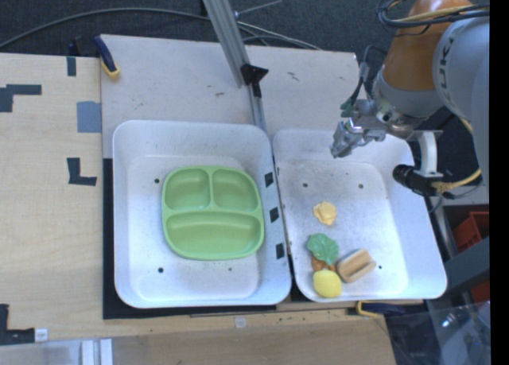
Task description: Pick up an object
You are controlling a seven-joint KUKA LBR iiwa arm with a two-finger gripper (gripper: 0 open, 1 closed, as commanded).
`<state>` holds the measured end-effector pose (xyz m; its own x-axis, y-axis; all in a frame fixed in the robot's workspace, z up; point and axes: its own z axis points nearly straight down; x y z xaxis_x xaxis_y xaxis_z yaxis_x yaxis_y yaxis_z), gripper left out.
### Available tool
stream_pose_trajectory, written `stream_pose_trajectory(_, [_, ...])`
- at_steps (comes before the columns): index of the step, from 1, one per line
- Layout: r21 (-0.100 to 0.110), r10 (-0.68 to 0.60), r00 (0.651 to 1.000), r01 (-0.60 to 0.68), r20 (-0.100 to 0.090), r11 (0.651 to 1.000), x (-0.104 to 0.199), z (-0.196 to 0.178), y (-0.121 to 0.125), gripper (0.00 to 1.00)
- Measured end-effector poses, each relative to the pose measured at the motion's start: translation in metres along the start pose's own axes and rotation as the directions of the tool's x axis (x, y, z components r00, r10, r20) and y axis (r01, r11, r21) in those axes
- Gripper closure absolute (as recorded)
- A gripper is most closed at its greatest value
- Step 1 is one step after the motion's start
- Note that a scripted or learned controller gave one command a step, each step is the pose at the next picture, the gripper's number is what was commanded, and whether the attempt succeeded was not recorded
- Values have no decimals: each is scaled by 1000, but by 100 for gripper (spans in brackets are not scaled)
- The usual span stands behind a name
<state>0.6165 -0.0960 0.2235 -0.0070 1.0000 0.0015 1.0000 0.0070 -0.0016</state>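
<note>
I see the hand (343,145) above right bin's (413,228) far rim, grip unclear, can't tell, toy food (324,213) near front, green plate (212,212) left bin (131,196)

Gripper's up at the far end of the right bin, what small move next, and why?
Probably bring the gripper toward the near end of the right bin, over the small yellow piece. It lies alone, while the other toys cluster tightly at the near edge.
</note>
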Motion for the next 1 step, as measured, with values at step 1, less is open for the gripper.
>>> stream_pose_trajectory(1, [0,0,1000,0,1,1000,54,9,18,100])
